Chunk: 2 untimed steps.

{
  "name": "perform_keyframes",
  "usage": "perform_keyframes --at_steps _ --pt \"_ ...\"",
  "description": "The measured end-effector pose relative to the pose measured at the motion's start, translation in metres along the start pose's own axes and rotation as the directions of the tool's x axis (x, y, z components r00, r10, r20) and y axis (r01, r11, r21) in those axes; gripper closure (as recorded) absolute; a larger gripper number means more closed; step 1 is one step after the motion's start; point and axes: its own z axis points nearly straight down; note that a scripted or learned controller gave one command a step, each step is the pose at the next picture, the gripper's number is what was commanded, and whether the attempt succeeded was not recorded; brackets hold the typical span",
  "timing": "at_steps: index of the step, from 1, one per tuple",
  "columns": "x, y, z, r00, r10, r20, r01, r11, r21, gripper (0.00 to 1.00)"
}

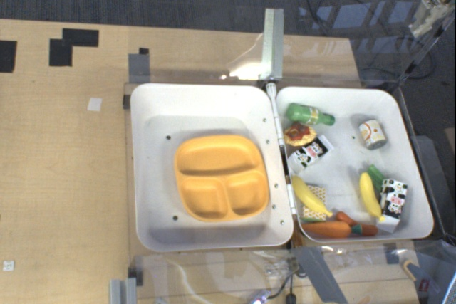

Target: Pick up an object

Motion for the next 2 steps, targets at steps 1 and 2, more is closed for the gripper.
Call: perform_keyframes --at_steps 1,2 --pt "0.000 0.000 0.000 1.000 -0.001 0.000 0.001 1.000 0.000 0.00" --pt "0.001 0.003 -0.012 1.000 -0.007 0.004 0.007 1.000 -0.006 1.00"
